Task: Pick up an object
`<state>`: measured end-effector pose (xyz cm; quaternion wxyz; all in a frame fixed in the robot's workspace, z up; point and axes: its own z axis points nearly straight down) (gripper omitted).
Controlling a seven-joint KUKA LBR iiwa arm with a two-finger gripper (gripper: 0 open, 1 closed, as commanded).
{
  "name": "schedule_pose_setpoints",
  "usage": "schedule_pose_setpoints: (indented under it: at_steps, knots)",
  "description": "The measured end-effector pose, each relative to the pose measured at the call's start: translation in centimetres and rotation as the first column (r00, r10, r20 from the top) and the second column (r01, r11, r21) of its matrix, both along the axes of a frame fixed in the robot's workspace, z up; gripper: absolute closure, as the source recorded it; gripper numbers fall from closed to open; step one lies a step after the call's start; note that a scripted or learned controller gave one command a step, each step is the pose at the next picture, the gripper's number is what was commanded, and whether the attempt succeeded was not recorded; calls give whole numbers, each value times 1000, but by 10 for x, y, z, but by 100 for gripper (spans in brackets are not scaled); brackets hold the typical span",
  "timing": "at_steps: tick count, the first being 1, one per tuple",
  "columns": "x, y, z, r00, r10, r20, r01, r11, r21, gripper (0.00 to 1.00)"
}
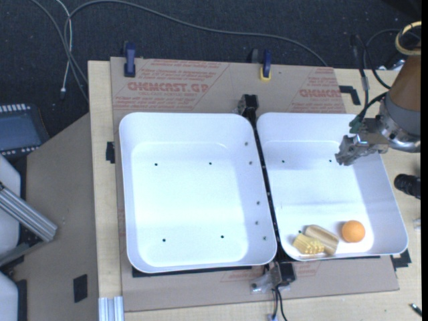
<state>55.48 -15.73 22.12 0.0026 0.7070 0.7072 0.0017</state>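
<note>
White plastic on both sides: two shallow bins, and the action sits in the right bin. Near its front edge lies an orange ball, with a tan bread-like piece and a small yellow corn cob just to its left, those two touching. The gripper hovers over the bin's far right part, well apart from all three. Nothing sits between its fingers; whether they're spread or closed, I can't tell.
</note>
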Motion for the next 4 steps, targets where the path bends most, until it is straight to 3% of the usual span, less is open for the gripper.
schedule_pose_setpoints:
  at_steps: [1, 3, 4]
  knots:
    - [0, 3, 63, 1000, 0, 0, 0, 1000, 0, 100]
    - [21, 110, 29, 1000, 5, -7, -4, 1000, 3, 100]
    - [26, 166, 31, 1000, 5, -6, -4, 1000, 3, 100]
